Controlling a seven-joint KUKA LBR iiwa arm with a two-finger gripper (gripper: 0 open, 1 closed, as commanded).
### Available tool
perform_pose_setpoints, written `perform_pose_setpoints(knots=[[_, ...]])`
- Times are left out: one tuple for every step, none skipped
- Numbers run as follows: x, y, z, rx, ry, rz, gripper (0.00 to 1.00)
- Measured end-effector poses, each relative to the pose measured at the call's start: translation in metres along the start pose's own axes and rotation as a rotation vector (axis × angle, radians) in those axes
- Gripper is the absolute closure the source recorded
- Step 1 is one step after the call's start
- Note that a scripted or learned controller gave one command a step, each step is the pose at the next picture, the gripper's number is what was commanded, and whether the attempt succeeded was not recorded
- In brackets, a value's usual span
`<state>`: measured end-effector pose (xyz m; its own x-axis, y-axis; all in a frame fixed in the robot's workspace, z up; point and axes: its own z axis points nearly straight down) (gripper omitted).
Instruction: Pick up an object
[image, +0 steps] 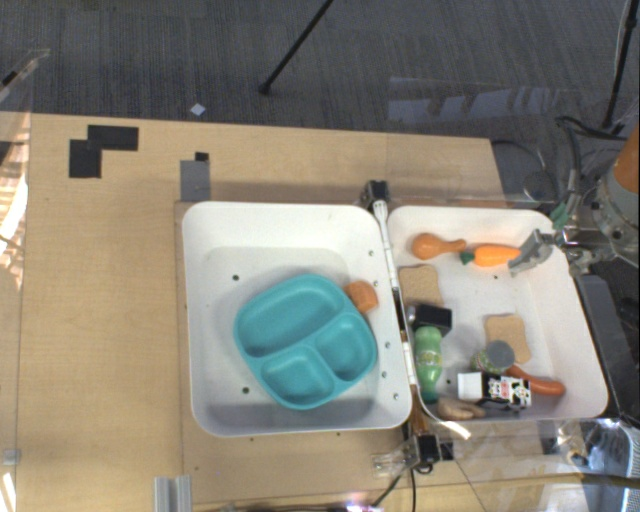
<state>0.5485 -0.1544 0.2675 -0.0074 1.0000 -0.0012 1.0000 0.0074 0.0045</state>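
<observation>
Your gripper (532, 252) sits just beside the carrot (491, 256) — fingers' spread I cannot tell. It looks light, smooth, likely slippery — grasp its thicker middle.

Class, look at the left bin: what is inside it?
Inside the left bin lies a teal divided plate with a small orange piece touching its upper right rim. Whatever is under the plate is covered.

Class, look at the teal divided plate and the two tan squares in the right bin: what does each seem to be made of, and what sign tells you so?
Teal plate: probably moulded plastic, smooth, one even colour with soft sheen. Tan squares: matt and flat, perhaps cork or cardboard; too small to settle.
</observation>
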Motion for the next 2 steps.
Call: perform_pose_setpoints(knots=[[-0.035,0.011,0.169,0.013,0.002,0.301,0.0],[-0.031,0.055,0.181,0.0,0.0,0.449,0.0]])
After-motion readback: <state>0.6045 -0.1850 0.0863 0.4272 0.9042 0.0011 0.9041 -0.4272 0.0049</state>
